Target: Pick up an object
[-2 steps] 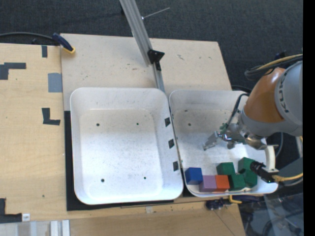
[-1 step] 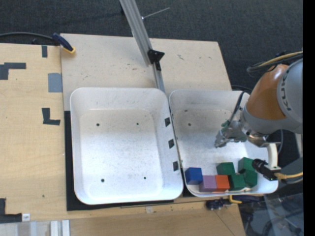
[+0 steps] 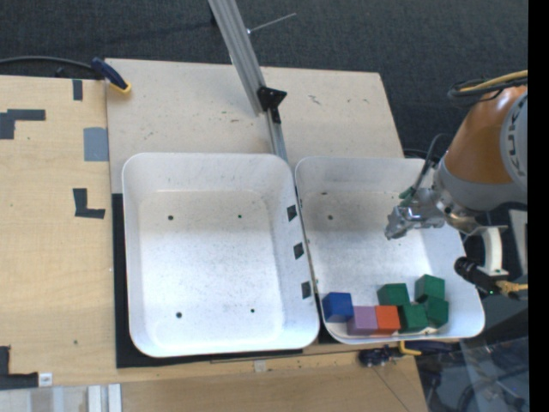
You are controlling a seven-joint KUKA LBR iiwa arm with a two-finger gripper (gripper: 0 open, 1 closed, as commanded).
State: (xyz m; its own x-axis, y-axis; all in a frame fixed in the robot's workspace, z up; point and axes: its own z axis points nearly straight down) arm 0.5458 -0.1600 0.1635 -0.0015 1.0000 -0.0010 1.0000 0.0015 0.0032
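Arm poised over the right bin, blocks clustered at its near edge.

The two-finger metal gripper hangs above the bare middle of the right shallow white bin; whether it is released or clenched cannot be told. Well apart, toward the bin's near rim, lie a blue cube, a purple block, an orange block and several green blocks, bunched together.

arm: grey, orange band above wrist | hand: small, metallic grey | black cable beside wrist
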